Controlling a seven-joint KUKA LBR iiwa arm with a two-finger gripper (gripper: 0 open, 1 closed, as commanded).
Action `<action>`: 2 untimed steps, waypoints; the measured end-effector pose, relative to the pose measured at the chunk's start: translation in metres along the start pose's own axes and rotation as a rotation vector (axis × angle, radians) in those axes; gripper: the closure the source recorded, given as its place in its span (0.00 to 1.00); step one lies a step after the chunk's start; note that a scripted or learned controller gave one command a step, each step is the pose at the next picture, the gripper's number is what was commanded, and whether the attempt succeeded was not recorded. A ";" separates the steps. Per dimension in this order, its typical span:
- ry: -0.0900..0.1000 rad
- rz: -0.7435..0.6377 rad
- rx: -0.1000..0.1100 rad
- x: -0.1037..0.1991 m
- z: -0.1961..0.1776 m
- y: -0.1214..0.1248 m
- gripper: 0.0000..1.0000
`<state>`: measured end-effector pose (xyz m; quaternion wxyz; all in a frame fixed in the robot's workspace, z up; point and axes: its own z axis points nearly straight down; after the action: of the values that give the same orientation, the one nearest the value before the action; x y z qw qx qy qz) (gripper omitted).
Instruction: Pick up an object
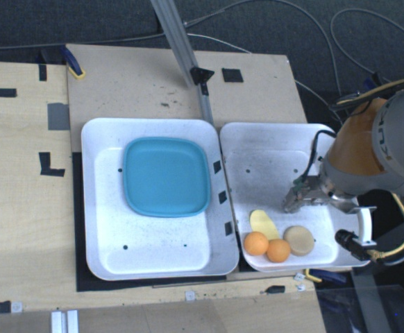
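Right bin (257, 144): fingers (293, 201) above yellow piece (263, 222), two oranges (257, 243).

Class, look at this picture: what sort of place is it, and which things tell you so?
Most likely a robotics lab bench. A robot arm reaches over two white bins, cables trail across the dark floor, and tape marks dot the wooden board.
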<state>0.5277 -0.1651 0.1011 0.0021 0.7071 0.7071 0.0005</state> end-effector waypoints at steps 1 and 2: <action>0.001 -0.001 0.000 0.006 -0.060 -0.001 1.00; 0.001 0.000 -0.001 0.001 -0.121 0.000 1.00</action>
<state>0.5277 -0.1641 0.2223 0.0020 0.7070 0.7072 0.0013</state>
